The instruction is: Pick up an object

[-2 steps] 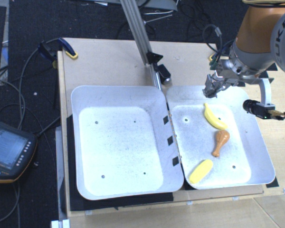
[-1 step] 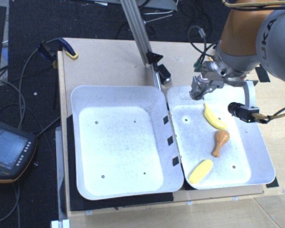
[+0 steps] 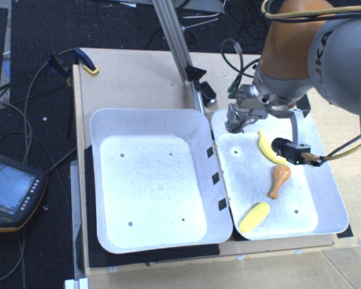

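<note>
Currently:
step: approach, nothing grasped
claw [image 3: 236, 125]: over right white plastic bin [image 3: 325, 218], far-left corner; jaw state — cannot tell
nearest target: curved yellow banana [image 3: 266, 149], just right and nearer the camera
next: shift over banana, descend

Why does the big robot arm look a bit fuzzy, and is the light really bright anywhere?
In the camera view, the grey and orange robot arm looks soft and slightly blurred because it is near the lens; the white plastic bins are bright but evenly lit, with faint shadows; the yellow banana, the tan chicken-leg toy and the yellow corn-shaped toy look reasonably sharp.
</note>
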`<state>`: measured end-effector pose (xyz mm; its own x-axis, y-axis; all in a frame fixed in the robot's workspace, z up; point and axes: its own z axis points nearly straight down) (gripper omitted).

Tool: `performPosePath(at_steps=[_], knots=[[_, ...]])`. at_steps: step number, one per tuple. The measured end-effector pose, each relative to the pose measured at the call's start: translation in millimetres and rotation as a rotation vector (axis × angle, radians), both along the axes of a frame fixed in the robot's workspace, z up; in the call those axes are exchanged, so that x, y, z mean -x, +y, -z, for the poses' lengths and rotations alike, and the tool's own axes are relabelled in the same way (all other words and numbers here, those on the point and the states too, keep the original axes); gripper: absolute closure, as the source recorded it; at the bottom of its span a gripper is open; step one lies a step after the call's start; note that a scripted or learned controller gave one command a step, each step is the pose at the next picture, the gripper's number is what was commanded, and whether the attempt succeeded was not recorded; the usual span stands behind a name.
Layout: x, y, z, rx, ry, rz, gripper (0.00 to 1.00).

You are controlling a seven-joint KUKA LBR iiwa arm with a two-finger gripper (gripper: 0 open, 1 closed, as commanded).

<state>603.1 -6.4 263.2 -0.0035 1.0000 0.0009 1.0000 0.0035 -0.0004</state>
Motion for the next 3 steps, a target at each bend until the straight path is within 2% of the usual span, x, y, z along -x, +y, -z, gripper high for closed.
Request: performPosePath(at_steps=[2,3], knots=[[38,99,4,0.0,0.0,-0.001,1.0],[38,97,4,0.001,0.0,0.003,0.0]])
